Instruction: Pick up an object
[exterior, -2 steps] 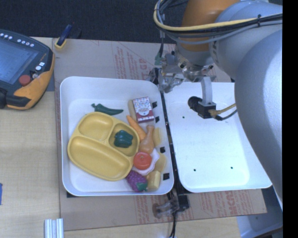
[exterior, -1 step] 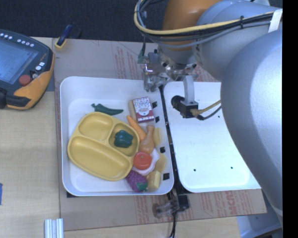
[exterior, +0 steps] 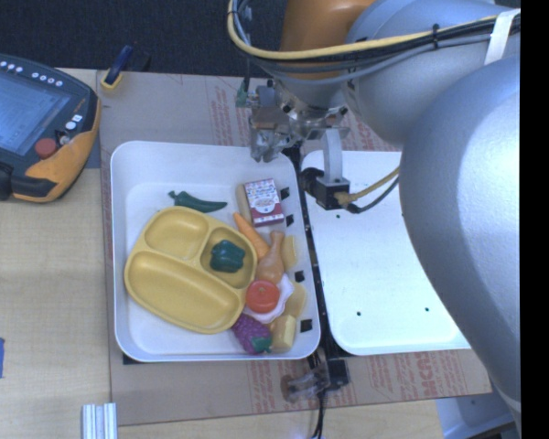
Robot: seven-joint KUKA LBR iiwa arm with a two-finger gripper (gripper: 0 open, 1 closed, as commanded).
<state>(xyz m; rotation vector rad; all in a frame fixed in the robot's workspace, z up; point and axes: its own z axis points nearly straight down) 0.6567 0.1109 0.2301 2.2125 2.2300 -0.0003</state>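
Observation:
My gripper (exterior: 274, 143) hangs over the far right corner of the left bin (exterior: 119, 245), just above a small red and white box (exterior: 263, 202). Nothing shows between its tips. A yellow divided plate (exterior: 174, 277) lies in the bin's middle with a dark green pepper (exterior: 226, 256) on it. A green chili (exterior: 197, 202) lies behind the plate. Along the bin's right side lie an orange carrot (exterior: 251, 234), a tan pear-shaped piece (exterior: 272, 262), a red tomato slice on white (exterior: 263, 295), purple grapes (exterior: 250, 334) and yellow blocks (exterior: 285, 330).
The right bin (exterior: 375, 273) sits beside the left one, partly under the arm's grey body. A teach pendant (exterior: 32, 122) rests on the bench at the far left. A small blue and yellow tool (exterior: 116, 67) lies behind the bins.

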